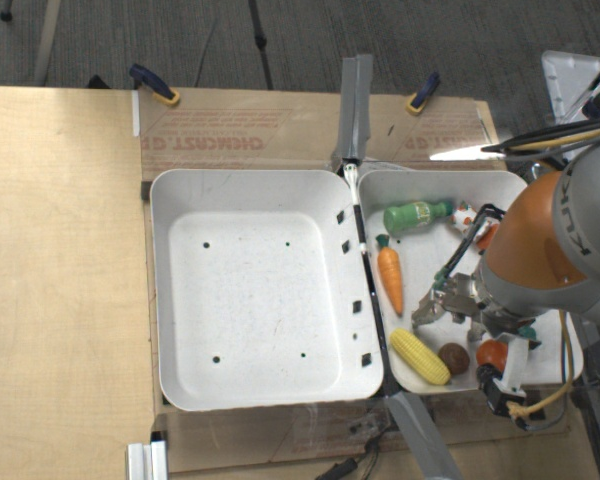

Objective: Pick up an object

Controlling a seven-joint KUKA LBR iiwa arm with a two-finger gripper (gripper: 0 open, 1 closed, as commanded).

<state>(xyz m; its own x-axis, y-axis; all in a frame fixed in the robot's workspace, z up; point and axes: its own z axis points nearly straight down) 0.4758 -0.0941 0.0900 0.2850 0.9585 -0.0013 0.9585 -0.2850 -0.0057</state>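
The corn cob (420,356) lies just below the fingers (427,311).

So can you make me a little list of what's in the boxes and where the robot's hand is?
left box: white, shallow, four small dark holes in the floor
right box: holds the toys
green bottle: lying down near the far wall
carrot: beside the divider
corn: near front wall
brown ball: right beside the corn
hand: low over the right box, right of the carrot
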